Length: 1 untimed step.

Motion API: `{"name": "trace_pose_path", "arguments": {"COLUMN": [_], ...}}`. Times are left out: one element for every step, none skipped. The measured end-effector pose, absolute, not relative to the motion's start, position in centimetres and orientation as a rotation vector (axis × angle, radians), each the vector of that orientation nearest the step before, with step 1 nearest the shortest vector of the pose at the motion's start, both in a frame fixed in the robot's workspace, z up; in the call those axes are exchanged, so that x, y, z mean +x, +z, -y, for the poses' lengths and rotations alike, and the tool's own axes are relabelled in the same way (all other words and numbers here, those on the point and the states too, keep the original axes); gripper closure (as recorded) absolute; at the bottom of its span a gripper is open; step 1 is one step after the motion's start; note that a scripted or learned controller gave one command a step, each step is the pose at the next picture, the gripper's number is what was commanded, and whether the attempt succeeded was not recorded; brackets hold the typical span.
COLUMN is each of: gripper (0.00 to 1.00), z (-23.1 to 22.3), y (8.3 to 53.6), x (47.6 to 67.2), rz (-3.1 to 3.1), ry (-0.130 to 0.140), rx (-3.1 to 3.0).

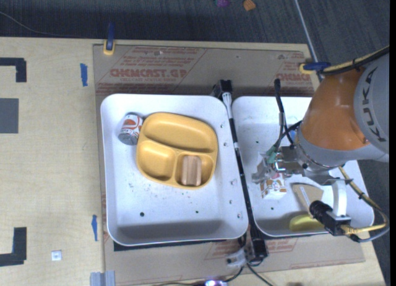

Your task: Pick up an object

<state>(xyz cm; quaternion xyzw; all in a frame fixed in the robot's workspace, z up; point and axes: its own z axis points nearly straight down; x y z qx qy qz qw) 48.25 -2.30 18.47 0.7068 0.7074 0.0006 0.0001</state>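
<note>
While the grey arm [346, 117] with its orange band reached in from the right and hung over the right bin [260, 114], the bench [43, 173] carried both white bins side by side on a brown sheet. Left bin [117, 216] held a yellow divided tray [167, 133], sat toward the back-centre. A tan block [190, 170] lay in the tray's front-right compartment. A small can [129, 128], red and white, lay on its side, touching the tray's back-left edge. In the right bin, the gripper [272, 164] was low over a small crumpled packet [272, 184] with red print; fingers were too cluttered by cables to read, so open or closed: cannot tell. Nothing was seen between them. A yellow banana-like item [302, 221] lay near the front wall of the right bin, partly under the arm's black fitting. A pale flat piece [301, 195] sat just behind it.
</note>
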Motion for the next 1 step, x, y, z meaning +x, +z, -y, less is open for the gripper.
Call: {"name": "trace_pose_path", "arguments": {"gripper": [1.00], "z": [-1.68], "y": [19.95], "x": [48.05], "rz": [-2.221], "ry": [0.004], "rx": [2.217]}}
